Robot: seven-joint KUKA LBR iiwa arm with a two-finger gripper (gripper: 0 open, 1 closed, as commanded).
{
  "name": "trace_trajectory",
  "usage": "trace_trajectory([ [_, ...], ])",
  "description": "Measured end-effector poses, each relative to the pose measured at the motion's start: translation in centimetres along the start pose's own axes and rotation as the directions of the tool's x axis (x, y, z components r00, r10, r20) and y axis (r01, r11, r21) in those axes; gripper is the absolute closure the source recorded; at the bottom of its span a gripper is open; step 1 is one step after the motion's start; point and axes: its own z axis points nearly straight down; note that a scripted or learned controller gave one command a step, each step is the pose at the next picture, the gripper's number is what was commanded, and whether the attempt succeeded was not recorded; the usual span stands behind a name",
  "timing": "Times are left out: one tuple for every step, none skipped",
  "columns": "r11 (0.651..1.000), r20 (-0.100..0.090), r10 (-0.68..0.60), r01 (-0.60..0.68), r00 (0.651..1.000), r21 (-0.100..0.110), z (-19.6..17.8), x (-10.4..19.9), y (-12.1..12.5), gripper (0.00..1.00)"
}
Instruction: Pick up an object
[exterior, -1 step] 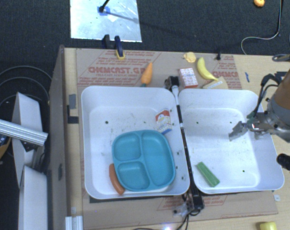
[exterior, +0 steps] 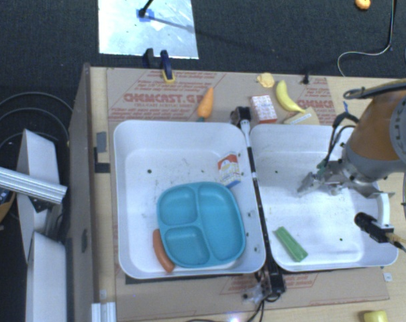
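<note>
Two shallow white bins (exterior: 189, 134) sit side by side on a cardboard bench. Over the right bin, the gripper (exterior: 309, 183) hovers; its state I cannot tell. A flat green block (exterior: 290, 243) lies near, apart from it.

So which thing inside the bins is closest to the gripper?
The green block, lying alone in the right bin under the gripper. The blue tray, orange sausage and small packet sit in the left bin.
</note>
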Motion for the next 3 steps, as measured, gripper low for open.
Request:
trace_trajectory([
  [1.0,0.003,-0.002,0.002,1.0,-0.015,0.0,0.5,8.4,0.0],
  [1.0,0.0,-0.001,0.001,1.0,-0.01,-0.7,3.8,10.5,0.0],
  [1.0,0.0,-0.002,0.002,1.0,-0.012,-6.5,7.2,10.5,0.0],
])
